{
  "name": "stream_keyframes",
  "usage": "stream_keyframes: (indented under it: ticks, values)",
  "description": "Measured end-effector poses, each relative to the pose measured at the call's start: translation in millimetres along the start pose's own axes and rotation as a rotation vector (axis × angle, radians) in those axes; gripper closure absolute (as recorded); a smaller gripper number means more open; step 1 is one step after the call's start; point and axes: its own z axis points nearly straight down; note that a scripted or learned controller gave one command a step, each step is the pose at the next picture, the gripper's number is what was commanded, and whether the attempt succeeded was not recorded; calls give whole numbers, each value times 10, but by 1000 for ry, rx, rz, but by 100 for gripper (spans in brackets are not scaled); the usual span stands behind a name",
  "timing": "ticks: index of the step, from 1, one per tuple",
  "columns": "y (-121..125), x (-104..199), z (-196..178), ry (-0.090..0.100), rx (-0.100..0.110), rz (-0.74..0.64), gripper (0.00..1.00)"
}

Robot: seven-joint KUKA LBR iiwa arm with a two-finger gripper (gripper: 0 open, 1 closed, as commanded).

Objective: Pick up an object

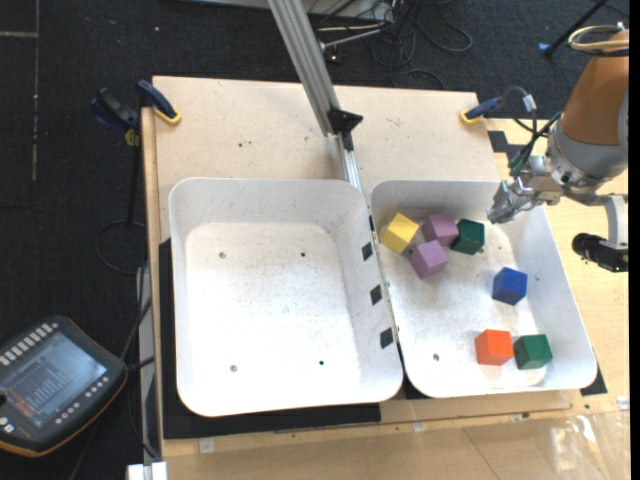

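You have the hand beside the green block in the right bin; I cannot tell its state.

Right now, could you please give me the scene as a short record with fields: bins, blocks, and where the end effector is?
left bin: no blocks seen
right bin: seven blocks
cluster near divider: yellow block, two purple blocks, dark green block
alone mid-bin: blue block
near front edge: orange block beside green block
end effector: over right bin's far right part, close to the dark green block, nothing seen held
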Motion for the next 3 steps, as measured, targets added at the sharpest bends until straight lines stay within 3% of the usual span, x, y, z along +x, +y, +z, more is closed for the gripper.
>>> stream_keyframes:
  ticks: [1, 2, 3]
  values:
    - [102, -16, -612, -2, -3, 0, 100]
    - [119, -16, -999, -1, -1, 0, 100]
    - [95, 488, -817, 3, 8, -3, 100]
